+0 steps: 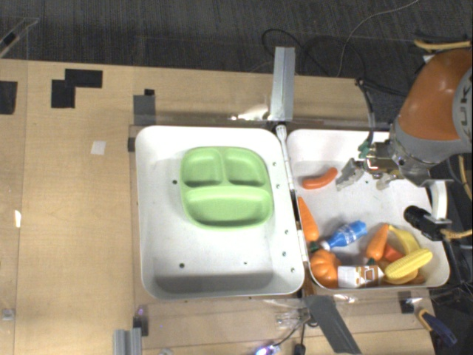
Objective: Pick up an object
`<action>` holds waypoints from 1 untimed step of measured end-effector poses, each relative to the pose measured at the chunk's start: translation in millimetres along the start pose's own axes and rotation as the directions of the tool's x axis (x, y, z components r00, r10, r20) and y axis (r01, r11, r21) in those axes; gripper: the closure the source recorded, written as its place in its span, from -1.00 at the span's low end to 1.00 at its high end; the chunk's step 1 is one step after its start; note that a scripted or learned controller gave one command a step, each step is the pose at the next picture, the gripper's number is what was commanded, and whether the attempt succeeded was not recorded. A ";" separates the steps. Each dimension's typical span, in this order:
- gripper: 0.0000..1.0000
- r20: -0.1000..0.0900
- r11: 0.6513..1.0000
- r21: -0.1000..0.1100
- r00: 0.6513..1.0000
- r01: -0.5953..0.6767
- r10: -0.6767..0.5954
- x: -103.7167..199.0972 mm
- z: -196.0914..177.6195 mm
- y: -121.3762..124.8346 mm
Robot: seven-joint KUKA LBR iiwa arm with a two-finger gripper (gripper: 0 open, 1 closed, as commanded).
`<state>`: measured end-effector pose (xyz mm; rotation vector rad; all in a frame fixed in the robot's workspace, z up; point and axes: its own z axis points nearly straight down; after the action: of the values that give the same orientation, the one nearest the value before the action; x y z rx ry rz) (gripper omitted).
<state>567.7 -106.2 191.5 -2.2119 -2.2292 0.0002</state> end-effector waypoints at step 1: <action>-1.00 0.000 0.998 -0.004 0.998 0.069 -0.069 11.8 90.3 45.6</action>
<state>613.2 -94.0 101.2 -2.1357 -2.3061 -0.0039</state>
